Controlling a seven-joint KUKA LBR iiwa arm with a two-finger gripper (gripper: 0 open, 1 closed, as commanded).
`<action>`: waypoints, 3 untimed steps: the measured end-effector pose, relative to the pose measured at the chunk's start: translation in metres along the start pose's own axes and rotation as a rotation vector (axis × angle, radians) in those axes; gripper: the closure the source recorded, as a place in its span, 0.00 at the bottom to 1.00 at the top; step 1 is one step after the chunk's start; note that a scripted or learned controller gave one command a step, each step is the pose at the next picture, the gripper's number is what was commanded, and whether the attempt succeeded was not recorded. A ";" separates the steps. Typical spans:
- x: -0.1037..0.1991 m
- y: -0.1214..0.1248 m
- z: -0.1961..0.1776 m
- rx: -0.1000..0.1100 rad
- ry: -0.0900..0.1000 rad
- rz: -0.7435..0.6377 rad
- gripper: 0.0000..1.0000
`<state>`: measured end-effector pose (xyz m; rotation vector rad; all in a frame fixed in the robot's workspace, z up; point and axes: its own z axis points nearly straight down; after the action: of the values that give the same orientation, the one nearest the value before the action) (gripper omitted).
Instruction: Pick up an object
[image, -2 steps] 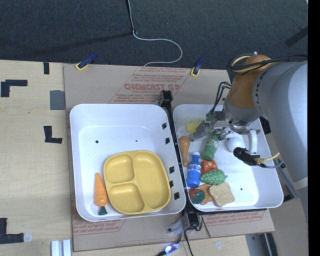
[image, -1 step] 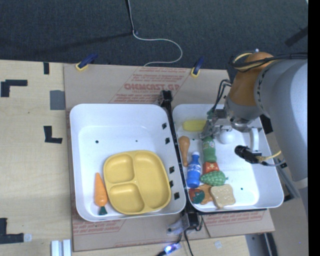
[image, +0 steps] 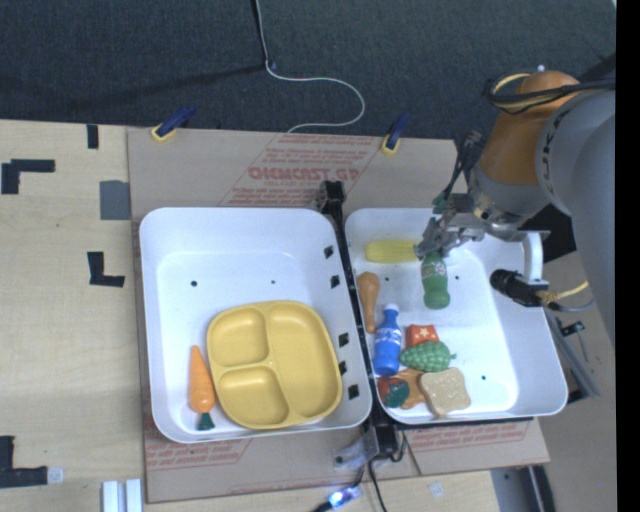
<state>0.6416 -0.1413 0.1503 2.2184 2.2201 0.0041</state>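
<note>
In the right bin (image: 520, 340), my gripper (image: 438, 245) hangs over the far middle. Just below its tip stands a small green bottle (image: 435, 284), whose cap meets the gripper's lower end. Whether the bottle is gripped cannot be made out from this angle. A yellow corn-like piece (image: 390, 250) lies just left of the gripper. Near the divider are a brown drumstick shape (image: 369, 296) and a blue bottle (image: 388, 341).
The right bin's near left corner holds a red box (image: 422, 334), a green leafy toy (image: 426, 355), a slice of toast (image: 445, 390) and a dark red piece (image: 392, 388). The left bin (image: 170, 260) holds a yellow divided plate (image: 275, 362) and a carrot (image: 201, 384).
</note>
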 end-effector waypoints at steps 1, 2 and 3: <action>0.005 0.011 -0.054 -0.001 0.000 -0.002 1.00; 0.006 0.012 -0.075 0.003 0.001 -0.001 1.00; 0.050 0.006 -0.077 0.006 0.001 -0.004 1.00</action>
<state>0.6472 -0.0910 0.2272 2.2171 2.2283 -0.0015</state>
